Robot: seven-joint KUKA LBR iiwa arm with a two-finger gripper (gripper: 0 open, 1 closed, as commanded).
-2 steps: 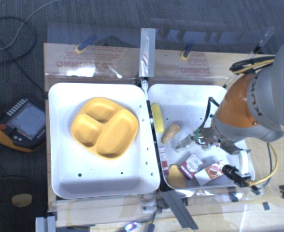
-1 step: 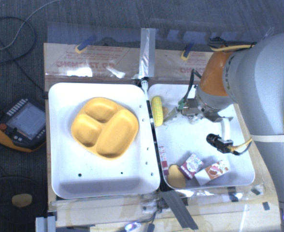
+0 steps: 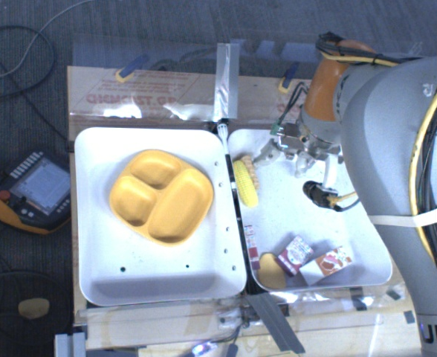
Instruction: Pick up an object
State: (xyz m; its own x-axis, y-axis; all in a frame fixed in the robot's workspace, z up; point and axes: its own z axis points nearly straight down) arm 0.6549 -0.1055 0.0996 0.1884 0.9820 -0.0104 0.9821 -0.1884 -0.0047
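Observation:
My gripper (image 3: 282,158) hangs over the far end of the right bin (image 3: 300,214), open, with nothing between its fingers. Just left of it, a yellow corn cob (image 3: 244,182) lies along the bin's left wall. Two small red-and-white cartons (image 3: 295,253) (image 3: 334,261) rest at the near end of that bin, with a round tan piece (image 3: 272,270) beside them. A yellow three-part plate (image 3: 161,195) lies in the left bin (image 3: 92,266).
The grey arm (image 3: 389,125) covers the right bin's right side, and a black cable loop (image 3: 321,193) hangs below the wrist. A control pendant (image 3: 36,188) lies on the floor at left. A metal divider (image 3: 223,88) stands behind the bins.

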